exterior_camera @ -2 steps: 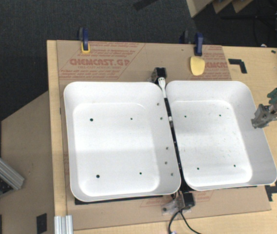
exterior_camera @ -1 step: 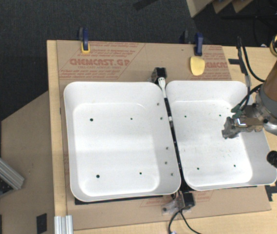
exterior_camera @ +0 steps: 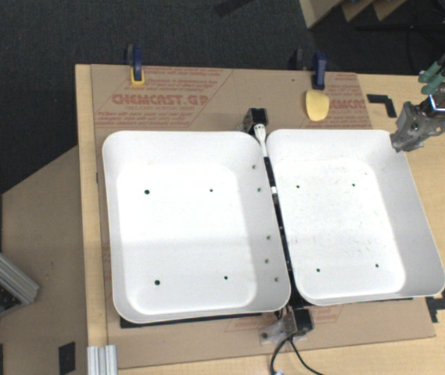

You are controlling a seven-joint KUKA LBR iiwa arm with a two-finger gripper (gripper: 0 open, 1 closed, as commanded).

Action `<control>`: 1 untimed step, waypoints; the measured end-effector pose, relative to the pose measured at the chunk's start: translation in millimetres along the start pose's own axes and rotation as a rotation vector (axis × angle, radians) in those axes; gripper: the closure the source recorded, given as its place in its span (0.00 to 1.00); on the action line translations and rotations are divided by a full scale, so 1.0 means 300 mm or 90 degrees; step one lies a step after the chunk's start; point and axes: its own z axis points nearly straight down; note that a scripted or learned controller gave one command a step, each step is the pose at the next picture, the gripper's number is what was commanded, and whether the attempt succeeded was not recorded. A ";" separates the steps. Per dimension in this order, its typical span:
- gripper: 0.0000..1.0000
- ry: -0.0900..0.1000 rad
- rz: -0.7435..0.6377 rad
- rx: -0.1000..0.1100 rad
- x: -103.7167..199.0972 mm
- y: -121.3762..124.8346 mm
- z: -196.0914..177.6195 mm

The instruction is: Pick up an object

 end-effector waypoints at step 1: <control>1.00 0.001 0.000 0.019 0.215 0.102 0.347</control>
